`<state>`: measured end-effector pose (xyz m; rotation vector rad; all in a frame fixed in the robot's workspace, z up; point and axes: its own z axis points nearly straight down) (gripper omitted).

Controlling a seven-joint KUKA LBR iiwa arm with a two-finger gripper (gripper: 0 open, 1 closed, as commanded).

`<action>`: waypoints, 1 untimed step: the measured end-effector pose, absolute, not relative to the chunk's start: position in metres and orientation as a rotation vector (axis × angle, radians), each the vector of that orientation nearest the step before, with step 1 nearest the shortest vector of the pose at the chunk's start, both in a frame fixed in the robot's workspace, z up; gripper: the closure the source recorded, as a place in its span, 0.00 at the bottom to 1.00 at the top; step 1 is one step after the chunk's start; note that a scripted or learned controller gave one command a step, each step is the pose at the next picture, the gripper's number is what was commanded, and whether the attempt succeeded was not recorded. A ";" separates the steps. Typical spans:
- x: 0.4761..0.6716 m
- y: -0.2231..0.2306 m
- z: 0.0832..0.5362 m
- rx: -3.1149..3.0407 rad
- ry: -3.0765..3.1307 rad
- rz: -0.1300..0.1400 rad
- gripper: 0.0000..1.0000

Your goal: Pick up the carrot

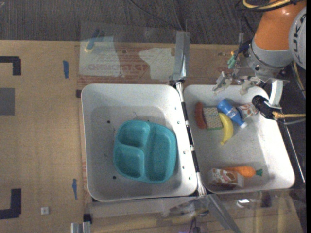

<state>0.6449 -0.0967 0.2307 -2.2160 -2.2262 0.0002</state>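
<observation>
The carrot (244,171) is orange with a small green tip and lies on its side at the front of the right bin (277,152), touching a red and white packet (225,178). My gripper (232,84) hangs over the back rim of that bin, far from the carrot. Its two fingers are spread open with nothing between them.
Behind the carrot lie a yellow banana (226,128), a blue bottle (230,111) and a red item with a speckled pad (207,117). The left bin (97,106) holds a teal divided plate (145,151). A black cable end (262,106) hangs by the right bin's back right.
</observation>
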 end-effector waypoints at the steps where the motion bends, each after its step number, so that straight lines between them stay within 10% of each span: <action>1: 0.576 -0.126 0.176 -1.964 -2.450 0.000 0.00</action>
